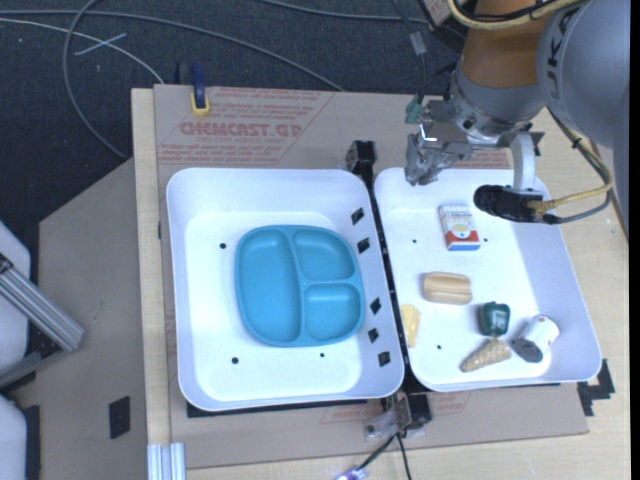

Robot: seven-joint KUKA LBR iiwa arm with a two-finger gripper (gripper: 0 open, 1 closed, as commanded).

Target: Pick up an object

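The right bin (560, 268) contains the candidate objects. A small carton (458, 227), white with a red lower part and a blue bottom edge, lies in the upper middle of this bin. Below it lies a tan, bun-shaped item (446, 287). A yellow wedge (409, 324) rests at the bin's left wall, just beside the divider between the two bins. Toward the near right corner lie four items close together: a dark green block (493, 318), a tan cone-shaped piece (485, 355), a small grey piece (526, 349) and a white rounded piece (543, 330). The grey piece touches the white one; the cone's wide end lies just beside the grey piece.

The pincer (428, 168) is positioned over the upper left corner of the right bin, near the rim, well apart from the cluster at the near corner and above-left of the carton. No object is visible between its fingers. Whether the fingers are spread or closed cannot be told from this view.

The arm (520, 38) enters from the upper right, with the orange band above the wrist. A black cylindrical attachment (508, 203) projects beside the wrist, over the bin's upper right area.

The left bin (190, 268) holds a blue three-compartment tray (298, 284), lying flat at its centre. Both bins rest on a cardboard sheet (250, 123) on the desk. Grey cables (100, 28) run across the dark floor behind.
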